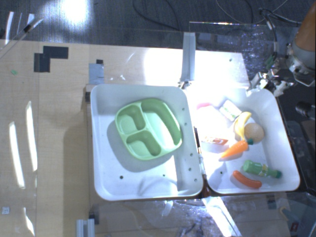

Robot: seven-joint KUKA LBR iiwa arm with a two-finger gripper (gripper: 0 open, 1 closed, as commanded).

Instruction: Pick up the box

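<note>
The arm sat at the far right edge, above the back corner of the right bin. Its pincer hung near that bin's rim, but glare made it impossible to tell whether it was open or closed. The box, small and pale, lay tilted in the washed-out back part of the right bin, just beside a banana. Nearer the front lay an egg, a carrot, a green bottle and a sausage. The left bin held a green divided plate. Both bins rested on the worktop.
</note>
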